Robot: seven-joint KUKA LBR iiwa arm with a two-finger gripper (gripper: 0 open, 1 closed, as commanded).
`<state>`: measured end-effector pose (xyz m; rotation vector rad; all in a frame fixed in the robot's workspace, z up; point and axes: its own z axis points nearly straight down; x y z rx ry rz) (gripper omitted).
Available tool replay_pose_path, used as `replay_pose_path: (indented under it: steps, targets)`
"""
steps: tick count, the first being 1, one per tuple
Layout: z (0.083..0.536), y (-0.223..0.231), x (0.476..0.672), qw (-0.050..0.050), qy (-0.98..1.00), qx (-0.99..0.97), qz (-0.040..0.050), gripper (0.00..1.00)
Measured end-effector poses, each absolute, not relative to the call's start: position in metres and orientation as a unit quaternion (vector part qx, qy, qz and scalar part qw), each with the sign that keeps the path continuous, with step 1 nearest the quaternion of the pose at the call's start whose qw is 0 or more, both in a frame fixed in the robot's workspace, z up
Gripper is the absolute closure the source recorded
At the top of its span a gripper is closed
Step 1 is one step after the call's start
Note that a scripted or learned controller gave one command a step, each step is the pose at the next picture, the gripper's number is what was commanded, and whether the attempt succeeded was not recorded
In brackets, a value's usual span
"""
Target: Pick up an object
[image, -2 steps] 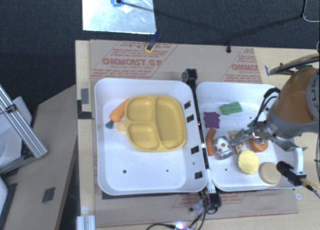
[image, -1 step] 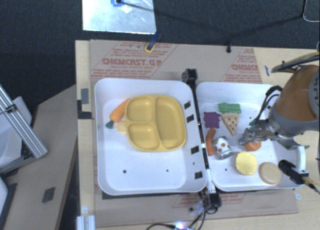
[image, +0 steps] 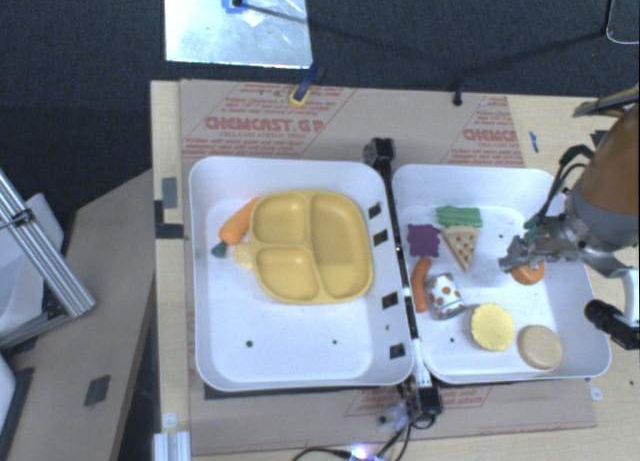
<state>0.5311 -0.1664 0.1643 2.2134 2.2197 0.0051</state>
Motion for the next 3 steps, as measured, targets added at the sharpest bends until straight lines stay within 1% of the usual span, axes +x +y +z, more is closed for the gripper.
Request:
replay_pose_path:
  steps: [1,2,3]
  targets:
    - [0.218,-0.167,0.533,0.003,0.709,0.706,0.0019,1.0]
    - [0.23,-0.118,0.543,0.001,0.71,0.704,0.0021,1.0]
    - [0.229,-0.068,0.566,0.001,0.711,0.703,0.0019,1.0]
